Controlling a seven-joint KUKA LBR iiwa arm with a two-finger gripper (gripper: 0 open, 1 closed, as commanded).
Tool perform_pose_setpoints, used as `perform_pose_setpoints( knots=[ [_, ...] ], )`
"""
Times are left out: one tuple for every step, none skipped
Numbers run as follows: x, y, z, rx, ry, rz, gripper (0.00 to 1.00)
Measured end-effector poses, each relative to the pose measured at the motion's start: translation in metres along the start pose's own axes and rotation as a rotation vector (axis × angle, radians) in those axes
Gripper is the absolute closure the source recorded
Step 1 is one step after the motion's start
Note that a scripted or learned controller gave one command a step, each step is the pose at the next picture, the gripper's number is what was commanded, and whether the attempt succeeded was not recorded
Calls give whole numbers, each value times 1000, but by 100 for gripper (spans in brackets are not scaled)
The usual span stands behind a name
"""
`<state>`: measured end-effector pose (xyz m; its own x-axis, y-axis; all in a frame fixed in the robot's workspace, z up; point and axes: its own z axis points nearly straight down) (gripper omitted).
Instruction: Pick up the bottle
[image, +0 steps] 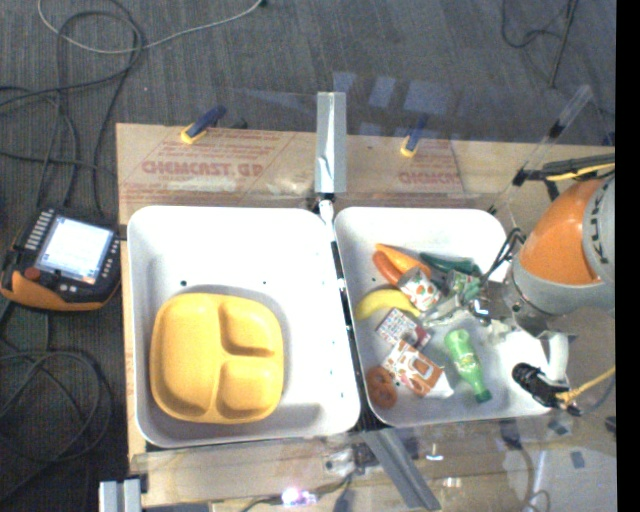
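Camera view is showing the green bottle (465, 364) lying flat in the right bin (420, 222), near its front right corner, its long axis running from upper left down to lower right. The gripper (476, 296) is hanging just above and slightly right of it, over the clutter; whether it is wide or narrow cannot be told.

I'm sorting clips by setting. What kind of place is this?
Most likely a robotics lab bench set up for grasping trials: two white bins on a board, a teach pendant and loose cables on the carpet, and play food around a green bottle.
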<state>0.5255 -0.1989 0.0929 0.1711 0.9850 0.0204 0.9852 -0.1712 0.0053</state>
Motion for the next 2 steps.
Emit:
perform_pose_setpoints(
  knots=[
    [-5,1,-8,-8,-15,3,100],
    [25,70,2,-7,-25,-109,100]
  ],
)
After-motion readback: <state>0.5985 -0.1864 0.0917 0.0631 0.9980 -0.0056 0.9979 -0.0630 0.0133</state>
